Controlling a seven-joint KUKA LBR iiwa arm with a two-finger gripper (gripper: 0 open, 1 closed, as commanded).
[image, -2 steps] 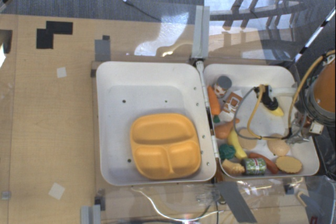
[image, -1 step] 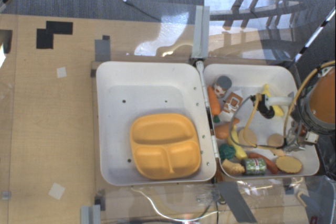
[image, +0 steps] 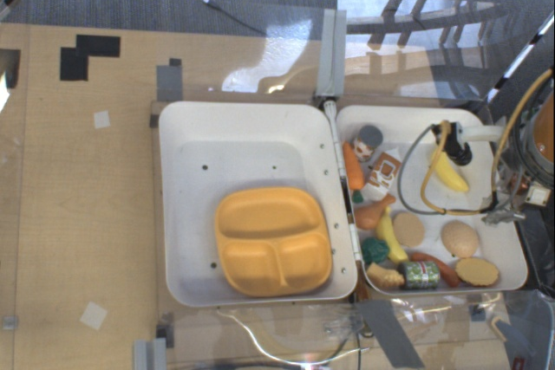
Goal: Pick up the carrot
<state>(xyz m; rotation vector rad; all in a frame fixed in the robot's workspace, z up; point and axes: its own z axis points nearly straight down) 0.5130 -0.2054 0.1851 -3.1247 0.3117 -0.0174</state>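
Two white bins side by side on the bench. Left bin (image: 182,186): one yellow divided plate (image: 273,240), lying toward 5 o'clock of the bin floor. Right bin (image: 512,269): a crowd of toy foods. The carrot (image: 353,167) lies at about 10 o'clock in this bin, lengthwise along the wall shared with the left bin and close against it. A small printed box (image: 382,172) sits just beside the carrot at its 3 o'clock, and a drumstick (image: 374,212) at its 5 o'clock. A banana (image: 450,173) lies near the bin's centre, toward 1 o'clock. An egg (image: 460,238) rests at 4 o'clock and a green can (image: 422,275) at 6 o'clock, by the near wall. The gripper (image: 506,210) hangs over the bin's 3 o'clock rim, well apart from the carrot, with the banana between them. Gripper state: cannot be told from this view. Nothing is seen held.
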